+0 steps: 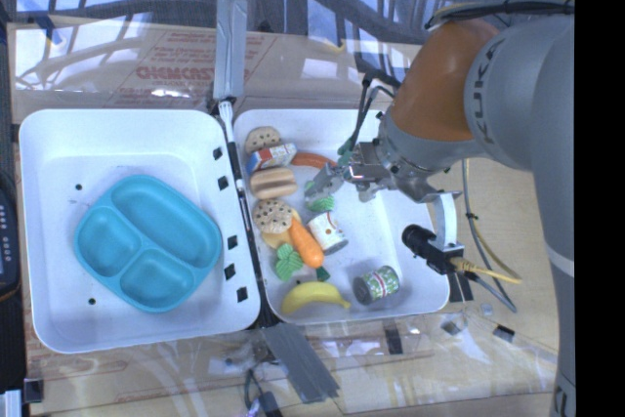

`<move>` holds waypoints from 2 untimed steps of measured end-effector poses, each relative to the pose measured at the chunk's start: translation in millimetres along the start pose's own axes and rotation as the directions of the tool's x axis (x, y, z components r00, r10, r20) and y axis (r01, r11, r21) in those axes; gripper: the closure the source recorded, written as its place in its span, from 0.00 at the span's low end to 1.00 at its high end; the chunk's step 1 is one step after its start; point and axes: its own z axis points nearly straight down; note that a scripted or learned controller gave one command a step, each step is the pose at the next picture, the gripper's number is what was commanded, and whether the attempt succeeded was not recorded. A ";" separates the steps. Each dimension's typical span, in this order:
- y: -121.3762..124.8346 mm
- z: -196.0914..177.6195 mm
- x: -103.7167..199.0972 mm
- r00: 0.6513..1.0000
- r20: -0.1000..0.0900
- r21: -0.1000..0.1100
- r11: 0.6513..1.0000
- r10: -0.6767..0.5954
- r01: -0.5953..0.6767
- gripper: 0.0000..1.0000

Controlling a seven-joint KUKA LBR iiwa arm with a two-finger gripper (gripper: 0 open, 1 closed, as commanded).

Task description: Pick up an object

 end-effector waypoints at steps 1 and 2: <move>-17.8 116.5 -27.9 0.998 0.001 -0.005 0.998 -0.067 0.067 0.00; -17.9 107.6 -28.1 0.997 0.001 -0.002 0.997 -0.073 0.073 1.00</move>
